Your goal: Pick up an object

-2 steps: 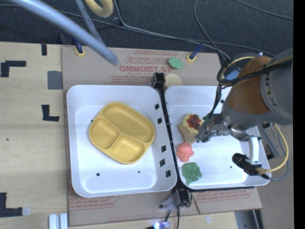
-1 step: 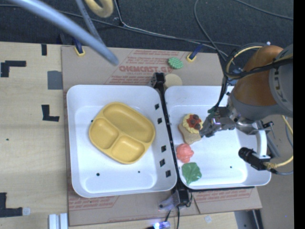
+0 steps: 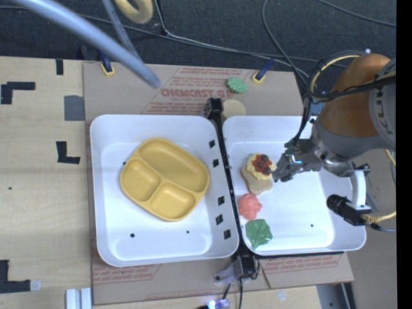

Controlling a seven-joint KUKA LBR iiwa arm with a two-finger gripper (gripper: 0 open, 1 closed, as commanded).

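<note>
- The jaws [image 3: 281, 172] are seen low in the right bin [image 3: 335, 240], at the end of the arm [image 3: 351, 118] reaching in from the right.
- Whether the jaws are released or clenched cannot be told; they are dark and small here.
- The tart [image 3: 259, 171], a beige pastry with a red and dark topping, lies just to the left of the jaws, touching or nearly touching them; nothing is seen between the jaws.
- Three things are counted in the right bin: the tart, a pink lump [image 3: 250, 205] below it, and a green leaf [image 3: 259, 232] lower still, near the bin's front wall.
- One thing is counted in the left bin [image 3: 106, 237]: a yellow tray [image 3: 164, 179] with three compartments, lying tilted.
- Two bins are counted, side by side on the bench [image 3: 38, 192].
- One green dotted piece [image 3: 237, 84] lies on the cardboard behind the bins.
</note>
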